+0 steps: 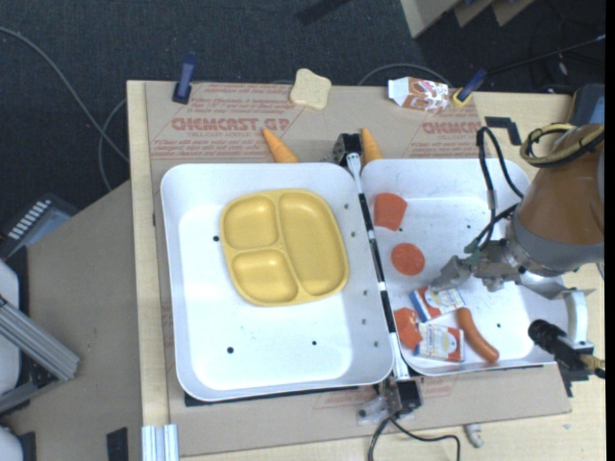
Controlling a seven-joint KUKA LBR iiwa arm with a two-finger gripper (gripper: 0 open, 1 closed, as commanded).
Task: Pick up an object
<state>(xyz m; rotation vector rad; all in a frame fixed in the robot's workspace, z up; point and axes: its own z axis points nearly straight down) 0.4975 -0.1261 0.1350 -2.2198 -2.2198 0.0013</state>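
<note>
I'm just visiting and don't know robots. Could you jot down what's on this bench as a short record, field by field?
Left bin: holds a yellow divided plate, three compartments.
Right bin: holds an orange cup-like piece, a round red disc, small printed packets and a toy hot dog.
Arm: reaches in from the right, over the right bin.
Gripper: low over the right bin, just above the packets; nothing visibly held.
Outside bins: a bread-slice toy and a small carton on the board behind.

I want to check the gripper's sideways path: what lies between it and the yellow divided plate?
In the camera view, between the gripper and the yellow plate lie a red-orange disc and the bins' adjoining rims.
</note>
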